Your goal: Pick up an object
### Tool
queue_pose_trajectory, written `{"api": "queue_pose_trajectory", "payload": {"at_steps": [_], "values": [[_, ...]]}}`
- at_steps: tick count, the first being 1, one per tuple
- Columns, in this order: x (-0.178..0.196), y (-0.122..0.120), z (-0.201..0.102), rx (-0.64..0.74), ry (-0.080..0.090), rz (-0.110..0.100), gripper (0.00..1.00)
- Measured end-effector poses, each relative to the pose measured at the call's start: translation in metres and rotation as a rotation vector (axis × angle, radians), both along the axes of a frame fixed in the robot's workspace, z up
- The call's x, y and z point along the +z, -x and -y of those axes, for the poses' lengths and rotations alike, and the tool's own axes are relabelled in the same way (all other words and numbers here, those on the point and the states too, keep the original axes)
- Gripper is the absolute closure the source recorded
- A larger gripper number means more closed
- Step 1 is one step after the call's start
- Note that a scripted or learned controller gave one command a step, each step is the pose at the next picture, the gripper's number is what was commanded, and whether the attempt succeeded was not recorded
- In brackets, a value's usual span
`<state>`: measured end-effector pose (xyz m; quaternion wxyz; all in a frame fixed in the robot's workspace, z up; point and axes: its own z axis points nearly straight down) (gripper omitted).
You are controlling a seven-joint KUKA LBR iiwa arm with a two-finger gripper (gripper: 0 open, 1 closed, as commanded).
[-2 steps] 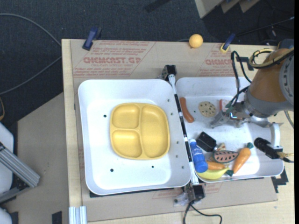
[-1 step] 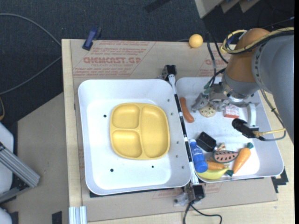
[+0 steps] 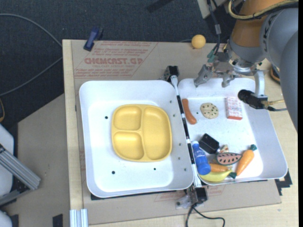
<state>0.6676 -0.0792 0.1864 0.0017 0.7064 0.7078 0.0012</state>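
The big grey arm with the orange band (image 3: 258,13) reaches in from the right, and its two-finger gripper (image 3: 215,74) hangs over the far edge of the right white bin (image 3: 270,141). Its metal fingers (image 3: 202,75) are spread apart, and nothing sits between them.

In that bin, nearest the gripper, a long reddish-orange sausage (image 3: 189,111) lies close to the bin's left wall. Its long side runs from far to near, leaning a little toward the right as it comes closer. Beside it sits a round tan cookie with dark chips (image 3: 209,110), then a small pink-and-white packet (image 3: 233,108).

In the near corner there is a little heap (all jumbled up): a small black block (image 3: 209,143), a blue bottle (image 3: 200,160), a watermelon slice (image 3: 228,158), a yellow banana (image 3: 218,176), and an orange carrot (image 3: 245,160) with its green tip pointing to the far right.

The left white bin (image 3: 94,141) holds a yellow plate with three sections (image 3: 141,132). A small orange ball (image 3: 198,41) rests on the bench beyond the bins.
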Motion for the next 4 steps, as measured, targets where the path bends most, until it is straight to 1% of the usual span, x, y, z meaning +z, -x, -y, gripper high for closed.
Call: {"api": "queue_pose_trajectory", "payload": {"at_steps": [1,2,3,4], "values": [[-0.002,0.017,-0.053,0.0,-0.002,-0.006,0.0],[0.009,0.017,-0.053,0.0,0.0,-0.004,1.0],[0.008,0.017,-0.053,0.0,0.0,-0.004,0.0],[0.019,0.016,-0.053,0.001,0.001,-0.001,1.0]]}}
